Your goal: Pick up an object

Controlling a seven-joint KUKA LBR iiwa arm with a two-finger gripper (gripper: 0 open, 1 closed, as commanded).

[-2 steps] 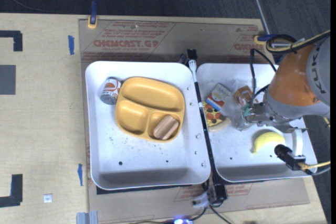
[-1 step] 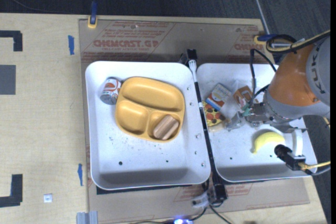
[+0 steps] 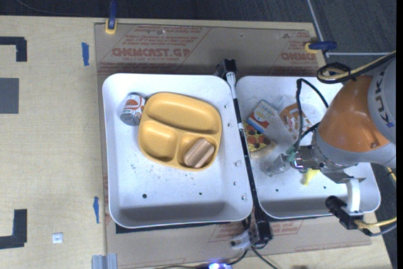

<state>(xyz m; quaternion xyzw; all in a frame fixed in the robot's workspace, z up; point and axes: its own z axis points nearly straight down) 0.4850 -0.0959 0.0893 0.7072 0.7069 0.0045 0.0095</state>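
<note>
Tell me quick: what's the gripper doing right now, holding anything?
Gripper: low in the right bin among the clutter; open or closed cannot be told, and no object is seen held.

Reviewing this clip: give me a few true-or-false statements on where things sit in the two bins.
1. The yellow tray lies in the left bin. True.
2. The can lies in the right bin. False: it lies in the left bin, beside the tray.
3. The arm is over the right bin. True.
4. The tray's compartments hold nothing. False: one holds a brown oblong item.
</note>
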